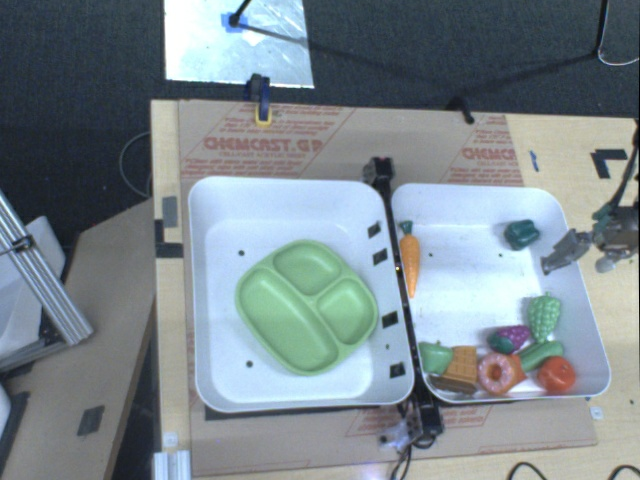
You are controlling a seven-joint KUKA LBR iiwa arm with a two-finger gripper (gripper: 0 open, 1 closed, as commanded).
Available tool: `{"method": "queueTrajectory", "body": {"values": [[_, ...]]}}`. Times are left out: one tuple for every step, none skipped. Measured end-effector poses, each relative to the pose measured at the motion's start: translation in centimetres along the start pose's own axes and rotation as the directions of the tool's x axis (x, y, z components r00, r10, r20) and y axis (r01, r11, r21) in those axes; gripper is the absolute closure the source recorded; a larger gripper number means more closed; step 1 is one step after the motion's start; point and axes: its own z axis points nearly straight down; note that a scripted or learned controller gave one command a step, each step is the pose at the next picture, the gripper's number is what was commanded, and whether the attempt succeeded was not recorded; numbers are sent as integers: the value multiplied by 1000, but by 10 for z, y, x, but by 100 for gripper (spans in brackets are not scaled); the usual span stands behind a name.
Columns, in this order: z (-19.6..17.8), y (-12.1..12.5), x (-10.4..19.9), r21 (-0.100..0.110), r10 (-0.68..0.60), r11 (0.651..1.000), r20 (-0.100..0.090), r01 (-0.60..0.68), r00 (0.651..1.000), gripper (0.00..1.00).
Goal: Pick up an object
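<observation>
Approach step, nothing grasped. Gripper [585, 251] at right bin [470, 203] right rim, fingers apart, empty. Nearest target: dark green toy pepper [521, 233], just left of gripper. Toy carrot [408, 258] by left wall. Next: move left over pepper, descend, close.

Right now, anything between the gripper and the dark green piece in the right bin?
Nothing visible. The gripper sits at the right bin's right rim, and the green piece lies just to its left on bare white floor. The other toys are clustered at the bin's near corner.
</observation>
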Motion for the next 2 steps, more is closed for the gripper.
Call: {"method": "queueTrajectory", "body": {"values": [[-5, 2, 1, -9, -3, 1000, 2, 3, 1000, 0], [39, 3, -6, -6, 0, 1000, 1, 0, 1000, 0]]}}
